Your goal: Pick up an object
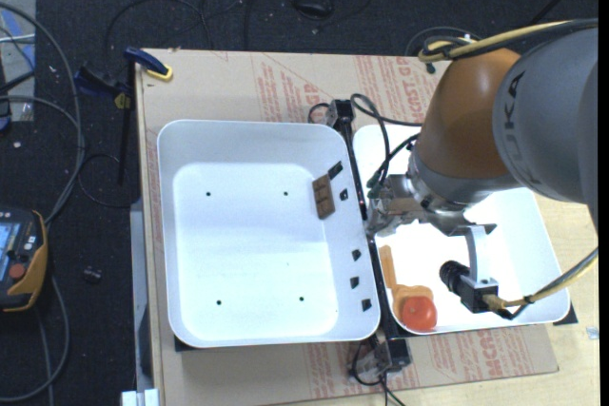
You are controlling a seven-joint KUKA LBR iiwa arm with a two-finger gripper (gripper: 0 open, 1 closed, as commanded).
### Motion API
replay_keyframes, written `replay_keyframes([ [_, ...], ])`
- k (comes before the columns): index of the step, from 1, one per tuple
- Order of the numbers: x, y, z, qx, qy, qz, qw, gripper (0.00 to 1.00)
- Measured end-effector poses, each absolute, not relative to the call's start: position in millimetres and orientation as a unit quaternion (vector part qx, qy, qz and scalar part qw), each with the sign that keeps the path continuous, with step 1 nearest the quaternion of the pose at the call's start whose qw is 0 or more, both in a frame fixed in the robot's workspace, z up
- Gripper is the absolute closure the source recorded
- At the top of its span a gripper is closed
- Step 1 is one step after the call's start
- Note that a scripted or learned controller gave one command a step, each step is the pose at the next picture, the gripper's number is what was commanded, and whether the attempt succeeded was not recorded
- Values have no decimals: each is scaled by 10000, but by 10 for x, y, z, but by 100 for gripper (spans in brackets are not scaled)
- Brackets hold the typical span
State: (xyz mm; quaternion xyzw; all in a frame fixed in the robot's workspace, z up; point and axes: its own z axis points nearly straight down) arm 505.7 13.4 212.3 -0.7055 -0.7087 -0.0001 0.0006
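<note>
The grey arm with its orange band [476,114] hangs over the right bin [533,233], covering most of it. My gripper [379,212] sits low under the wrist at that bin's left wall, mostly hidden by the arm. A red ball-shaped object with an orange handle [415,309] lies in the right bin's front left corner, a short way in front of the gripper and apart from it. A small brown block [324,197] rests against the right wall of the left bin [190,147], just left of the gripper.
Both bins stand side by side on a cardboard sheet [257,76]. Small black clips [356,268] dot the wall between the bins. A black cylinder with a yellow cable [466,286] hangs from the arm over the right bin. Cables and a blue clamp [143,62] lie beyond the bench.
</note>
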Motion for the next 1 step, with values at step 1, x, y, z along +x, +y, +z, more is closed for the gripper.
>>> replay_keyframes([
  [1,5026,559,2283,-7059,-7083,-4,0,100],
])
